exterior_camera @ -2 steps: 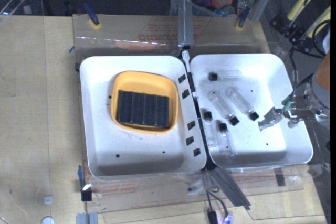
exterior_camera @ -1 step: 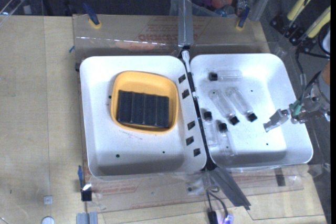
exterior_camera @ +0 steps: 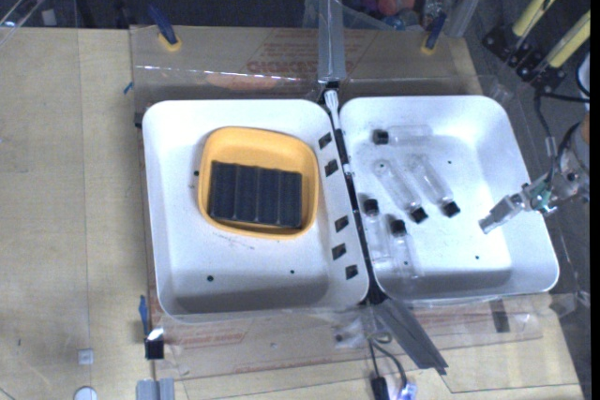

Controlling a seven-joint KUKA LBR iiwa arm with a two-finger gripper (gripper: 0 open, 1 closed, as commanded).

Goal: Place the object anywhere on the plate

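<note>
Wooden bench (exterior_camera: 56, 201), yellow plate (exterior_camera: 211, 150) bearing dark unlabeled object (exterior_camera: 258, 195), left bin (exterior_camera: 169, 248)

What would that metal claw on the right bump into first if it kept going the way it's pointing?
Probably the right bin's white floor. The gripper points left and down; further along lie clear vials with black caps. Depth is hard to judge.

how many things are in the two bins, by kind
yellow plate: 1
black ridged block on the plate: 1
clear vials with black caps in the right bin: about 5, hard to separate
total: about 7
</note>
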